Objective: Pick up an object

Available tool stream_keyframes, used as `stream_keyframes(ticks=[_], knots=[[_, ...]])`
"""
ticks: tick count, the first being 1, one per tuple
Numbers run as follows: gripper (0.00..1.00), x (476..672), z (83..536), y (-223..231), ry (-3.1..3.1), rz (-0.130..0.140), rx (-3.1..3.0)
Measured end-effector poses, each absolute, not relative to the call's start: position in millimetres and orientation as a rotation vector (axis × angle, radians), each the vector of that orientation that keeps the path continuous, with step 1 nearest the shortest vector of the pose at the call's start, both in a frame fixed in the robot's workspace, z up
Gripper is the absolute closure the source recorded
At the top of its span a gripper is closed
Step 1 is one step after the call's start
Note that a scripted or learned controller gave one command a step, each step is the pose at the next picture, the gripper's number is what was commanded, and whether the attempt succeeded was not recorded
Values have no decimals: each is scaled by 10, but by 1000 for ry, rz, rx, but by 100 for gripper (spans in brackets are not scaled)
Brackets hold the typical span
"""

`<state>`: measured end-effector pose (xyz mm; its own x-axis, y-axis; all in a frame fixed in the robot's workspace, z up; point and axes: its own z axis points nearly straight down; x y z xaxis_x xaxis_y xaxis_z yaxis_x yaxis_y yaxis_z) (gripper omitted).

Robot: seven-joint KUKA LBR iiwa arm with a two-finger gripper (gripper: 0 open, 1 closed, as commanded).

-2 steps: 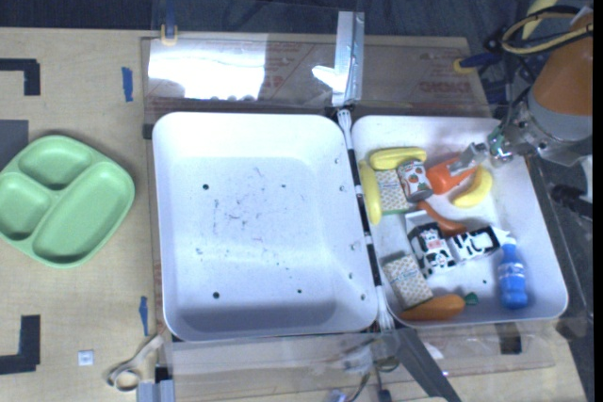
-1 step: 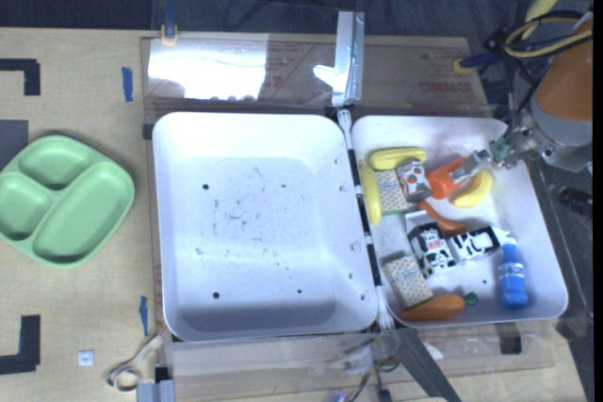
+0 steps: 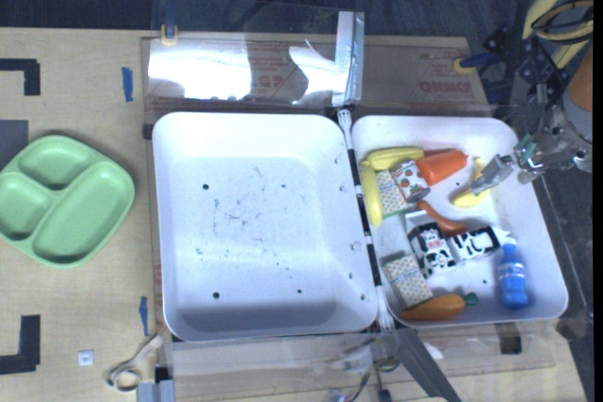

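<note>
The right bin (image 3: 546, 231) holds several small objects. A yellow banana (image 3: 390, 159) lies at its far left, with an orange cone-shaped toy (image 3: 443, 165) and a small patterned box (image 3: 407, 184) beside it. Nearer the front are black-and-white pieces (image 3: 454, 245), a blue bottle (image 3: 512, 274), a carrot (image 3: 435, 306) and another patterned box (image 3: 403, 273). My gripper (image 3: 490, 174) hangs over the bin's far right part, just above a small yellow piece (image 3: 467, 196). Nothing is visibly lifted with it.
The left bin (image 3: 170, 202) stands right beside the right one. A green divided plate (image 3: 62, 200) rests on the bench at far left. A clear plastic panel (image 3: 254, 61) stands behind the bins. Cables and stands crowd the far right.
</note>
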<state>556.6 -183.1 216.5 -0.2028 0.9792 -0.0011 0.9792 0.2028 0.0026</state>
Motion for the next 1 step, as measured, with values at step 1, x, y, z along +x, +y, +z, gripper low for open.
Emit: stream_keyframes(ticks=[1], knots=[[0,5867,1320,-1960,2358,1,2076]])
